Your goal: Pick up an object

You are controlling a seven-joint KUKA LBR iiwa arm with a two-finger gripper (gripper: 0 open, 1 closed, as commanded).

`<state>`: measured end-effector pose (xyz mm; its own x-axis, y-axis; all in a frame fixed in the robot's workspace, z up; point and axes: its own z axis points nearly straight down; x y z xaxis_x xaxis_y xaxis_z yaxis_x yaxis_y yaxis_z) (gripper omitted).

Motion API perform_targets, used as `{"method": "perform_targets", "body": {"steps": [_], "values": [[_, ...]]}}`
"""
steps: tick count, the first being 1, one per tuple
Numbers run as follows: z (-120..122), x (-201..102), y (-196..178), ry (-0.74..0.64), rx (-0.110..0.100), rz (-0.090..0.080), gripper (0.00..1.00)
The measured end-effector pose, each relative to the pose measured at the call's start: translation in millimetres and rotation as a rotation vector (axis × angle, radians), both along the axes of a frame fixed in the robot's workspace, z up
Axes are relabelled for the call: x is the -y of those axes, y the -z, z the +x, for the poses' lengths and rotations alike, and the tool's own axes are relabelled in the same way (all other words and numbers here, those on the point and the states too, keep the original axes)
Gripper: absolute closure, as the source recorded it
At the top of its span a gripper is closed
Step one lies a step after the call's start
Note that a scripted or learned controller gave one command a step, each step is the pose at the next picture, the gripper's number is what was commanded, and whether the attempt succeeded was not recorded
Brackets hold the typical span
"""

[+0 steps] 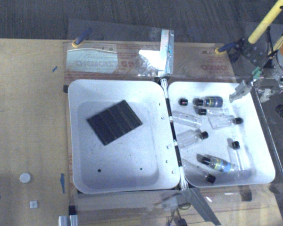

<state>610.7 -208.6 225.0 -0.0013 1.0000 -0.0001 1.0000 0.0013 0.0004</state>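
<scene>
- Worktop (28, 126): tan board carrying two shallow white bins side by side.
- Left bin (80, 173): one flat dark grey ribbed slab (114, 122), roughly square, lying rotated near the bin's middle. A few small dark specks on the floor toward the near edge.
- Right bin (259, 140): a scatter of small clear vials with black caps, all lying on their sides.
- Far row: a loose black cap (183, 101), then a vial with blue contents (210, 101) and a black cap at its left end.
- Middle: a clear vial (186, 119) close to the divider, another clear vial (192, 136) with cap pointing right, and a clear one (224, 122) with cap at the right end.
- Near side: a vial with a blue-yellow label (218, 164), cap toward the left; a clear vial (237, 154) standing off to its right, cap at the far end; a small black cap (210, 178) near the near rim.
- Claw (239, 91): a grey metal piece over the right bin's far right corner, above the rim, apart from all the vials. Can't tell how far open it is; nothing visible in its grip.
- Arm hardware with a yellow rod (271, 14) sits at the upper right.
- Clear plastic sheets (118, 60) with orange clamps lie beyond the bins.
</scene>
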Motion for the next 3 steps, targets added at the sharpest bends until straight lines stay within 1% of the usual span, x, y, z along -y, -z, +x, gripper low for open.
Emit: {"method": "perform_targets", "body": {"steps": [1,2,3], "values": [[-14.5,-36.7,119.7,-0.031,0.015,-0.005,0.00],[38.5,-8.6,138.0,-0.041,0.001,0.014,0.00],[39.3,-5.6,126.2,-0.042,0.005,0.003,1.00]]}}
